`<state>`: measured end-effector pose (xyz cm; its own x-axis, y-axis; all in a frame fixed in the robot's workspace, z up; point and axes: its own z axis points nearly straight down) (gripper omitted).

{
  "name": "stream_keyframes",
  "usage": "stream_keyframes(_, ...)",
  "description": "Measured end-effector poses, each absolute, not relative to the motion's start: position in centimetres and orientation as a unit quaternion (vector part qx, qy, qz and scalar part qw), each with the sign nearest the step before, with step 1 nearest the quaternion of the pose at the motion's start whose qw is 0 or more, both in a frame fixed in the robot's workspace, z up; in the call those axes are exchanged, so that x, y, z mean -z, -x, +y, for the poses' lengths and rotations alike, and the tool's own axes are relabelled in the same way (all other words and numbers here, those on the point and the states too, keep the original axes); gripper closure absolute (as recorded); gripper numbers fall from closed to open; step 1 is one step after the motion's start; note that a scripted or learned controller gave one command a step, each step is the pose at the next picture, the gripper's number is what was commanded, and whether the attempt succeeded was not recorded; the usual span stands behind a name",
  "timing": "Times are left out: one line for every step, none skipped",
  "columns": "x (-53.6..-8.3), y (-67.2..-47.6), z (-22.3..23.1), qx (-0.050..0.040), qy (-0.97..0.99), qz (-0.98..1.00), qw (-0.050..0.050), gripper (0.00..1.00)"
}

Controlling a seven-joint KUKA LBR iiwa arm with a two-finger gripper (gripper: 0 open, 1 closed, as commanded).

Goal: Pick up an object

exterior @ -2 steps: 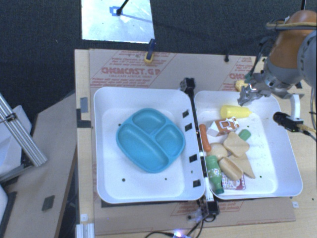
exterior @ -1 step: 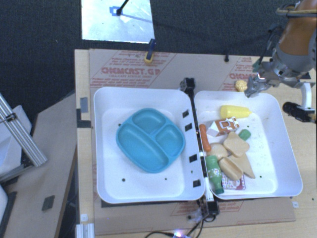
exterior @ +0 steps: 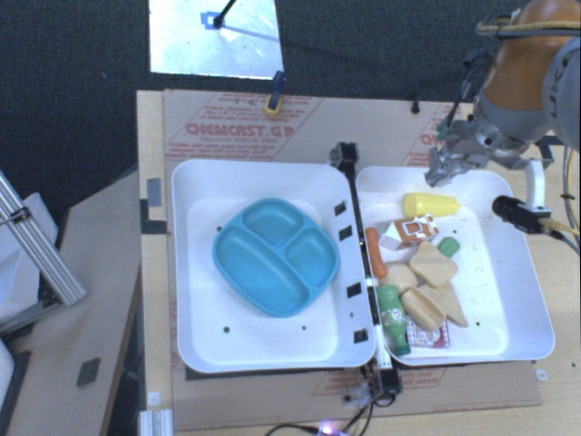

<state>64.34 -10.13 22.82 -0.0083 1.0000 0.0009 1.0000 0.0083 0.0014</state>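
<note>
Gripper (exterior: 442, 173) above far rim of right bin (exterior: 526, 243), jaw state impossible to tell. Yellow block (exterior: 429, 205) just below it, near side, long axis left-right. Other toys lying further toward the front.

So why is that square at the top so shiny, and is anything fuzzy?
In the camera view the square panel at the top reflects light as a pale washed-out patch; the white bins are bright but keep their edges; the blue plate and the yellow toy look fairly sharp; the arm is a bit soft, and the small toy labels are too blurry to read.
</note>
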Motion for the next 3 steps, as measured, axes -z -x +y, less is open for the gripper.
stream_keyframes(-21.8,-61.3,-5.9,-0.0002,-0.704,0.710,-0.001,1.00)
stream_keyframes(-23.0,-58.4,-1.0,-0.0010,-0.704,0.710,-0.001,1.00)
stream_keyframes(-21.8,-55.7,3.4,0.0002,-0.704,0.710,-0.002,1.00)
